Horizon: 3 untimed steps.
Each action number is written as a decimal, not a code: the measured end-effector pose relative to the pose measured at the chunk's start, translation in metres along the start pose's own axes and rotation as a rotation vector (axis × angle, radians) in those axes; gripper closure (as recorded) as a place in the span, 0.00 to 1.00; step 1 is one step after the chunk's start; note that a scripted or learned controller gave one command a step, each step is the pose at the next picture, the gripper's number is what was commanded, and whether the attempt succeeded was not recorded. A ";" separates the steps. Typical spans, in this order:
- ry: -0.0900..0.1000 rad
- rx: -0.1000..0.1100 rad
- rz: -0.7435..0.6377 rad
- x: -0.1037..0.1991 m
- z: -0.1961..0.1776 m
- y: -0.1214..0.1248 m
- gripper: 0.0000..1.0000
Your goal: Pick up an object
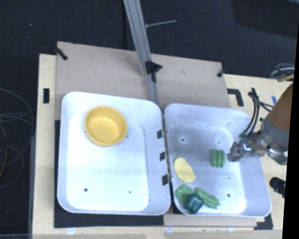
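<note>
The robot's gripper (235, 153) hovers just right of a small ridged green piece (217, 158) in the right bin (251, 202); whether it is clenched or released cannot be told. A clean pick likely needs centring directly over the piece before descending.

From my remote seat I count two shallow white bins on the bench, the left bin (67, 187) and the right bin (247, 191). The left one holds one yellow bowl (105, 126), toward its far left. The right one holds five small things: one ridged green piece (217, 158) toward the right, one pale yellow piece (184, 170) near the middle, and three green pieces (196, 198) clustered touching at the near edge.
</note>
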State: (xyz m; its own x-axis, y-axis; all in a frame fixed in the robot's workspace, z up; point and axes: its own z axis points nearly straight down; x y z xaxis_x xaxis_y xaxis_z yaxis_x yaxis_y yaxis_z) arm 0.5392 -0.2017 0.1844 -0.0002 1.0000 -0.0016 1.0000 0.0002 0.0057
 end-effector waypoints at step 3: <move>0.002 0.005 -0.003 0.064 -0.093 0.006 1.00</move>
State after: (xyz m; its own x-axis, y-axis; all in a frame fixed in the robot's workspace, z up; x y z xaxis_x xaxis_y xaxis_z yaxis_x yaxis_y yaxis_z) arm 0.5449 -0.1378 0.2775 -0.0030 1.0000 0.0002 1.0000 0.0030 0.0003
